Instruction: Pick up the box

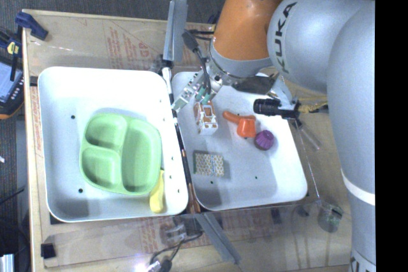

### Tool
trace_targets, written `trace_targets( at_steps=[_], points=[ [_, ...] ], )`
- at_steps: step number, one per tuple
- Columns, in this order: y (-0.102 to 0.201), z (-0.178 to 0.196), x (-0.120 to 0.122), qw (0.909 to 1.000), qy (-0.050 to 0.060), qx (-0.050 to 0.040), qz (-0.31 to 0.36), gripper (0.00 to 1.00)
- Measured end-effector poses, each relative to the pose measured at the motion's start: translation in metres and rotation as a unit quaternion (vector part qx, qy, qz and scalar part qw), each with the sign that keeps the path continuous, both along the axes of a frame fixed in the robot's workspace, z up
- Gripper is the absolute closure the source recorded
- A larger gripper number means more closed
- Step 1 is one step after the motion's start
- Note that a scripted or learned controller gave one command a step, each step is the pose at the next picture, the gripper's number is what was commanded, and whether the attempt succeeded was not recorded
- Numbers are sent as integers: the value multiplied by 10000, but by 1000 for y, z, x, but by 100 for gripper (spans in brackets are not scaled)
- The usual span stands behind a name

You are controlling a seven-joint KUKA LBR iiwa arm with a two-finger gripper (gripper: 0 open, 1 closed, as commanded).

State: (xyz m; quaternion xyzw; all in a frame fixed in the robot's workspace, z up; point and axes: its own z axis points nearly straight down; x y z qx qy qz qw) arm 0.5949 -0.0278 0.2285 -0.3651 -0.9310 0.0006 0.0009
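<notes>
Here, the grey arm (319,28) with its orange band reaches in over the right white bin (284,185) on the wooden desk (95,41). Its tool (205,113) hangs over the bin's upper left part, and a small white-and-brown box (208,120) sits at its tip; whether the tool grips it cannot be told. Nearby lie an orange plastic scoop-shaped piece (242,123), a purple ball (264,139) and a grey patterned flat pad (209,164). The left white bin (57,86) holds a green divided plate (121,153) and a yellow banana-shaped piece (157,196).

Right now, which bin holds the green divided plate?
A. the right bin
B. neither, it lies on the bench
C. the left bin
C: the green divided plate lies inside the left bin, with a yellow item at its lower right edge.
</notes>
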Motion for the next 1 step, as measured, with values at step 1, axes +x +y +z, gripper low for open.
trace_targets(
  at_steps=[1],
  points=[
    [-61,27,19,9868,-17,-2,-1622,100]
  ],
)
